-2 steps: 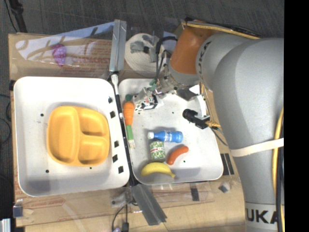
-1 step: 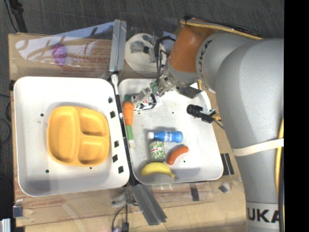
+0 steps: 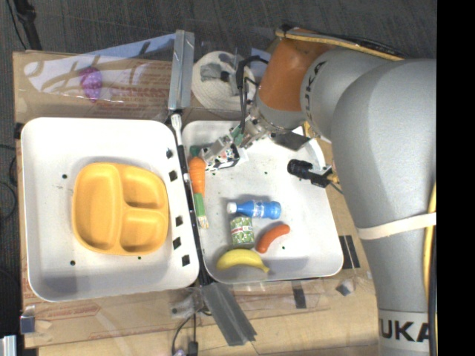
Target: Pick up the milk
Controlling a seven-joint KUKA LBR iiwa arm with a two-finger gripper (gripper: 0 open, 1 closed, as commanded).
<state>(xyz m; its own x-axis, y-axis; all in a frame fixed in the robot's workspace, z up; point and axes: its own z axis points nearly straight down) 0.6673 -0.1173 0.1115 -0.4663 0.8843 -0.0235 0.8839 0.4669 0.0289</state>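
Observation:
The milk point(image 3: 254, 209) is a small white bottle with a blue cap and a blue label. It lies on its side in the middle of the right bin point(image 3: 312, 199), cap pointing right. My gripper point(image 3: 220, 155) hangs over the bin's back left corner, up and to the left of the milk and well apart from it. It is close to the top end of an orange carrot point(image 3: 196, 175). Nothing shows in its grasp.
A green can point(image 3: 241, 231) stands just below the milk, with a red sausage point(image 3: 272, 236) to the can's right and a banana point(image 3: 241, 259) near the front wall. The left bin point(image 3: 44, 162) holds a yellow divided plate point(image 3: 119, 206). My arm covers the right bin's back right.

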